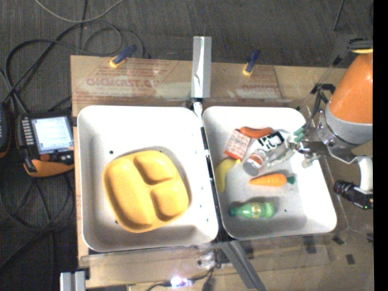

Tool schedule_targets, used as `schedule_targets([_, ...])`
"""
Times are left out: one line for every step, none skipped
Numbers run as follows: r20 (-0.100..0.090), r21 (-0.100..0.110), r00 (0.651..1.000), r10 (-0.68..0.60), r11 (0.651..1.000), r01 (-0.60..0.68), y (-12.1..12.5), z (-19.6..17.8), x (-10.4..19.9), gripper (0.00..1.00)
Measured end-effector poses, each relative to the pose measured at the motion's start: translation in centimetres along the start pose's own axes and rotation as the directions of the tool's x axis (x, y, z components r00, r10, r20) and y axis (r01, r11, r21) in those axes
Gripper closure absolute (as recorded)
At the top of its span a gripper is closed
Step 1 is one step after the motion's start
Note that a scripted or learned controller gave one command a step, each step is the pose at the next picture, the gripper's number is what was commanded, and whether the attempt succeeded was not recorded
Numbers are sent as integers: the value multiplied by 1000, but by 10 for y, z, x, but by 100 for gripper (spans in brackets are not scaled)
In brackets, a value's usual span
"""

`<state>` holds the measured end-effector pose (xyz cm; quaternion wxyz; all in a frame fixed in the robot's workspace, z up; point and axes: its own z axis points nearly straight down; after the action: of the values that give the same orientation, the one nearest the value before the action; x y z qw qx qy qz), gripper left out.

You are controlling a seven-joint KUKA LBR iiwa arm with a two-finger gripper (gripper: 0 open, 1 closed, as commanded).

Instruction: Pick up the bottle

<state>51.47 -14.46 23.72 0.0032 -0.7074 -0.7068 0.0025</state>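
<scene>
The grey arm with its orange band (pixel 359 83) enters from the right and bends down over the right edge of the right-hand shallow white bin (pixel 315 217). Its two-finger gripper (pixel 298 143) sits low at the bin's upper right, among a tangle of metal and clear parts; whether it is open, closed or gripping anything I cannot tell from this slant.

Just beside the gripper, to its left, lies a clear plastic bottle with a grey cap and black-and-white label (pixel 265 150), tipped on its side with the cap end pointing down-left. It appears to touch or nearly touch the gripper's tip (the overlap is too murky to call). Against the bottle's upper left rests a small orange-and-white carton (pixel 237 144), and an orange-red packet (pixel 256 130) lies just above.

Below the clear bottle lies an orange toy carrot with a green stub (pixel 270 179). A pale yellow banana-like piece (pixel 224 171) sits near the bin's left wall. A green plastic bottle with a yellow label (pixel 251 210) lies on its side near the bin's front.

The left white bin (pixel 91 126) holds a yellow divided tray with three compartments (pixel 147 190), turned slightly askew.
</scene>
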Motion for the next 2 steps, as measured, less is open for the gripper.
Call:
schedule_targets([0, 0, 978, -206, 978, 206, -23, 58, 72, 0])
schedule_targets([-2, 7, 979, -202, 979, 202, -23, 53, 72, 100])
